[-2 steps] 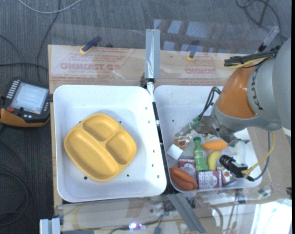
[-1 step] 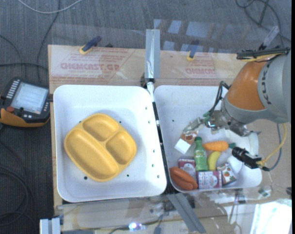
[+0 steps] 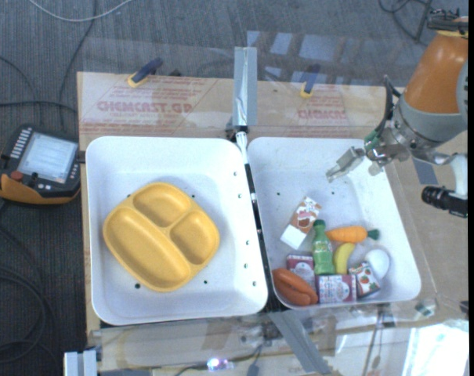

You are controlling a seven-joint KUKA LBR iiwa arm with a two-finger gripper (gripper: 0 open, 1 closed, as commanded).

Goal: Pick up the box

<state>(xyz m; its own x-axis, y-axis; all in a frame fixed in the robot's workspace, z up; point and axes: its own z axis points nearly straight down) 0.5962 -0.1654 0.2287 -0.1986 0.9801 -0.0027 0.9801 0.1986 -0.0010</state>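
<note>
Camera view: claw [image 3: 348, 163] hanging spread open and holding nothing, over the bare upper part of the right bin [image 3: 393, 210]. Box [image 3: 305, 215] lying tilted lower in that bin, just above the green bottle [image 3: 322, 249]. Best lowered straight over the box, fingers straddling its narrow sides, clear of the bottle.

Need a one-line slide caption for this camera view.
Gripper hovers over the right bin, above the toy groceries clustered at its near end; yellow tray sits in the left bin.
</note>
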